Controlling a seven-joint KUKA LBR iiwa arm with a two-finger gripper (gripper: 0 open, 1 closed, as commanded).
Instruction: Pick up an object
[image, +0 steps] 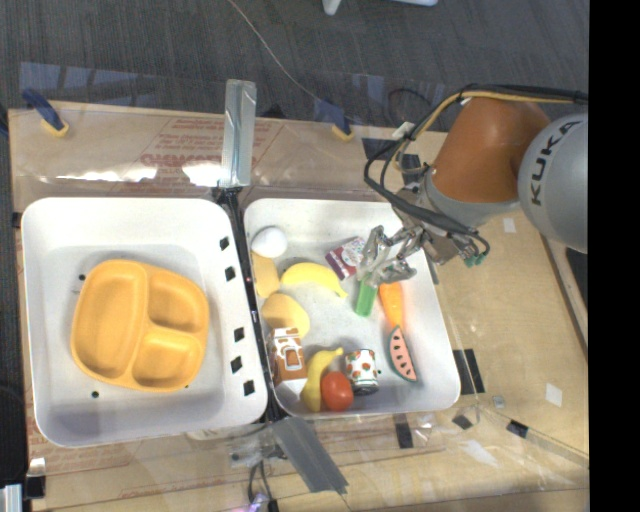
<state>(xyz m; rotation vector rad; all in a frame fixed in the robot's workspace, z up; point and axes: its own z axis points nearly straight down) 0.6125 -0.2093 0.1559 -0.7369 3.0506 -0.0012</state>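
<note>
Green and slim, the toy stick (364, 297) lies right of frame centre in the right bin (448, 372), beside the carrot (392, 303). The gripper (385, 258) hangs over its upper end, fingers apart. A clean grab probably needs a straight descent straddling the stick alone.
</note>
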